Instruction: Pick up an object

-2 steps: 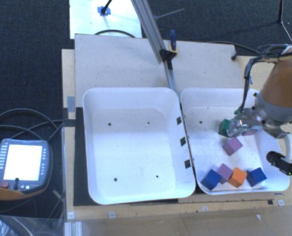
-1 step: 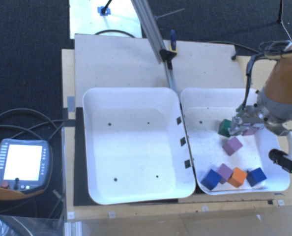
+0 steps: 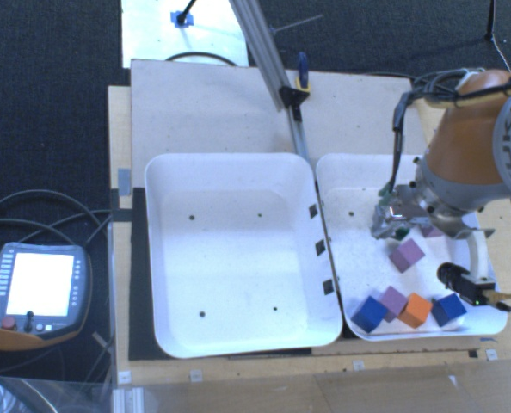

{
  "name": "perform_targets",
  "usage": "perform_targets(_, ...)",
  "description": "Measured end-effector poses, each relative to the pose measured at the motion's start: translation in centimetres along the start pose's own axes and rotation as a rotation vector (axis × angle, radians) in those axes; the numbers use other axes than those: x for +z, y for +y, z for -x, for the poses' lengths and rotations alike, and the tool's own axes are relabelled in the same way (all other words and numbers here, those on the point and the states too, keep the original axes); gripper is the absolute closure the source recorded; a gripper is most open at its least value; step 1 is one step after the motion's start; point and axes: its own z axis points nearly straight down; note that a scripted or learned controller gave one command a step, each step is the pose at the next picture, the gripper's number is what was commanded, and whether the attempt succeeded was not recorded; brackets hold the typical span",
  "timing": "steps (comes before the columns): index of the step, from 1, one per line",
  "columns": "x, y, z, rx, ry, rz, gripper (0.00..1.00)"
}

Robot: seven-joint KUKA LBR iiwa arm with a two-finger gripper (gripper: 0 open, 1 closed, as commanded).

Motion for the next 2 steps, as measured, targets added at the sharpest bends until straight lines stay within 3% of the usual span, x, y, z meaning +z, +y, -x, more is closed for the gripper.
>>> perform_targets(2, -1.5, 0.9, -10.8, -0.001, 0.000, 0.001, 1.00)
